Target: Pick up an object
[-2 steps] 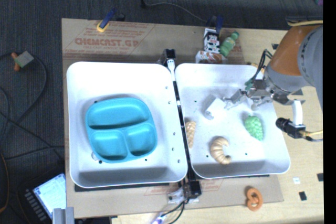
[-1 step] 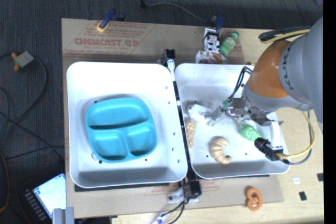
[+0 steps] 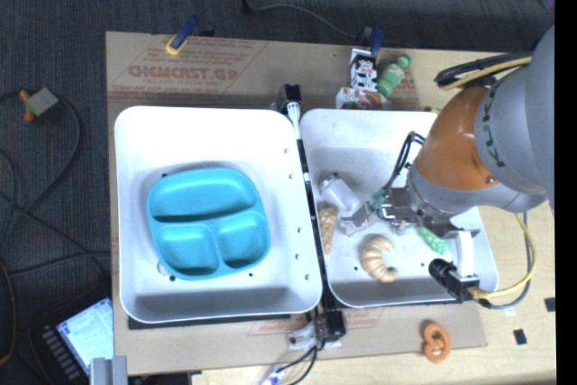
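Observation:
The right bin (image 3: 361,140) holds a tan croissant (image 3: 379,257) near its front. A second tan pastry (image 3: 325,226) lies against its left wall, and a pale translucent piece (image 3: 335,191) sits just behind that. A green object (image 3: 432,238) pokes out from under the wrist. My gripper (image 3: 386,208) hangs low over the middle of this bin, just above and behind the croissant and to the right of the translucent piece. I see nothing held in it.
The left bin (image 3: 135,194) contains a blue divided tray (image 3: 209,222). Behind the bins stand a small printed figure (image 3: 361,75) and a green bottle (image 3: 391,75). An orange pretzel-shaped piece (image 3: 436,341) lies on the bench in front of the right bin.

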Robot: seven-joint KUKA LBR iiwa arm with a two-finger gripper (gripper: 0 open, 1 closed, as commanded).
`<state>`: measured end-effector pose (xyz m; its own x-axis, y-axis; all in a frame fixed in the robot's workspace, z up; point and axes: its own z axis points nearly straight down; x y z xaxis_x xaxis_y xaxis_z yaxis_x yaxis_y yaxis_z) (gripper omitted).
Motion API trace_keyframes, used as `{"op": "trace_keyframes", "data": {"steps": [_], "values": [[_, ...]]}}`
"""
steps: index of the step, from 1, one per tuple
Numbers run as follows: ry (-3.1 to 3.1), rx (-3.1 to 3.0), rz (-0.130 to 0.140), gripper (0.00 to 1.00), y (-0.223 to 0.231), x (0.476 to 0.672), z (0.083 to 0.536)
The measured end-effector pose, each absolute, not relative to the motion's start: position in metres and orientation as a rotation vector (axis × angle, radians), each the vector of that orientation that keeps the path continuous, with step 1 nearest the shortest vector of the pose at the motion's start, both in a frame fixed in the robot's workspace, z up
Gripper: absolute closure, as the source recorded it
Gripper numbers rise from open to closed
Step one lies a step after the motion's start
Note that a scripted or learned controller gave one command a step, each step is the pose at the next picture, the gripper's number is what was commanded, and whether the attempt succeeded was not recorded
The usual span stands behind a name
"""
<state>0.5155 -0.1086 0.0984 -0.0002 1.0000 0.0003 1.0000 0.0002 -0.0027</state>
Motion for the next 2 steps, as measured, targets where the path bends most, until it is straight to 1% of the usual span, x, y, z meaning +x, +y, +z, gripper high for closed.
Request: {"op": "trace_keyframes", "data": {"steps": [1, 2], "values": [[-2.221, -2.221, 0.003, 0.0, -0.115, 0.508, 0.099], [-2.232, -2.233, -0.011, 0.0, -0.108, 0.488, 0.089]]}}
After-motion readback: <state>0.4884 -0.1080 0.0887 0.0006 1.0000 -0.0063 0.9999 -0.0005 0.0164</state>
